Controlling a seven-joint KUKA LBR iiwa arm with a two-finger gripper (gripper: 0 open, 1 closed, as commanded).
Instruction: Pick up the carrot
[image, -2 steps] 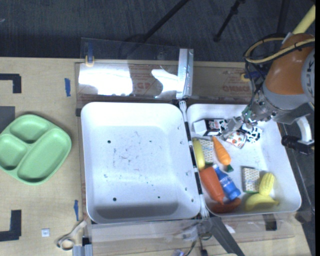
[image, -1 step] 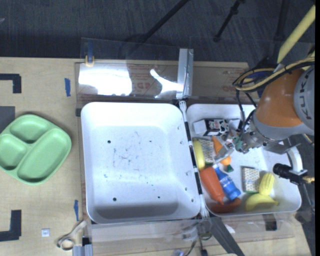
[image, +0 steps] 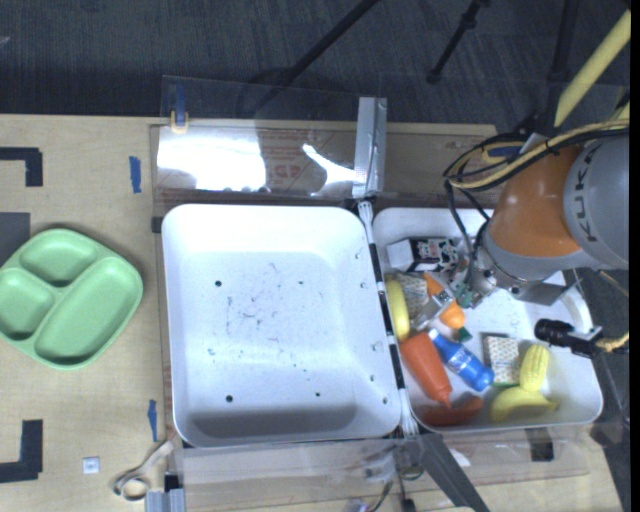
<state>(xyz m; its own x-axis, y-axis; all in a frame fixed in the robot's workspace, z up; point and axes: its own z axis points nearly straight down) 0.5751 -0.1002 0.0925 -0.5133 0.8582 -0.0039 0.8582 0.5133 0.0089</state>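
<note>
carrot (image: 427, 366): right bin (image: 590, 385), at 7 o'clock, beside the divider.
gripper (image: 462, 287): you hover at 1 o'clock from the carrot; grip state, cannot tell.
risk: blue bottle (image: 467, 363) touches the carrot, so you may grab it instead.
axis: long axis 11-to-5 o'clock, narrow tip at 5, I judge.

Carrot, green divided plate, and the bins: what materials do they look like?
Carrot: likely moulded plastic toy, smooth uniform orange with slight sheen.
Green divided plate: probably plastic, matte pastel surface, rounded moulded compartments.
Bins, e.g. the left bin: white plastic, semi-gloss; scuffs and soft reflections show.
</note>
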